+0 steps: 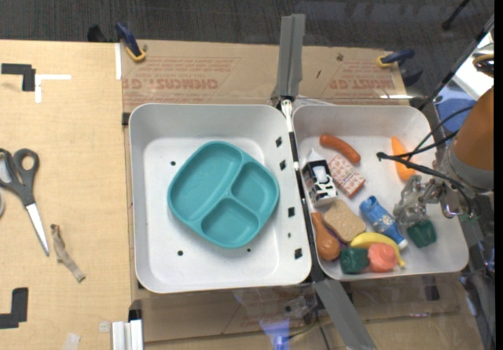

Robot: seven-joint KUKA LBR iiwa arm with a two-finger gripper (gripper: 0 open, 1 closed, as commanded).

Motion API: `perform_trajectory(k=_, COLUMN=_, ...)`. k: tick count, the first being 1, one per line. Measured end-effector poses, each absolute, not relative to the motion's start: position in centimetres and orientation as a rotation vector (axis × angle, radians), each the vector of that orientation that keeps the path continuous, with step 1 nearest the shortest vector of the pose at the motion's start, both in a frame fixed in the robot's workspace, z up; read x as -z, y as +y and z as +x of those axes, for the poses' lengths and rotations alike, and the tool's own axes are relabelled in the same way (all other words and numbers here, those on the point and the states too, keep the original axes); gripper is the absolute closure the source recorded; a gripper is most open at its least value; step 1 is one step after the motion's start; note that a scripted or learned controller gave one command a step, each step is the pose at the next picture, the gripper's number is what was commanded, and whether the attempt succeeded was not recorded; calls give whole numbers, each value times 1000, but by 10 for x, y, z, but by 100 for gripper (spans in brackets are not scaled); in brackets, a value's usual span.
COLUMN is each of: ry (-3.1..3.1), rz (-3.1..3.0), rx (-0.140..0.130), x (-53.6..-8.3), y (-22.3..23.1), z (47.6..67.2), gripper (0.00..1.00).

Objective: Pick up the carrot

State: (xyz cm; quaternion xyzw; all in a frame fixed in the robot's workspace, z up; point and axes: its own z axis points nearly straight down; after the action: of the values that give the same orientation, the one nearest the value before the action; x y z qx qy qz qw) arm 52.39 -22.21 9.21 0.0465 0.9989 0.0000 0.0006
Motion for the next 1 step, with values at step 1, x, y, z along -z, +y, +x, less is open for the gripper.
perform_trajectory(k=1, ry=3120, rz=318, rx=1, x=-246, y=-221, z=584, gripper=100)
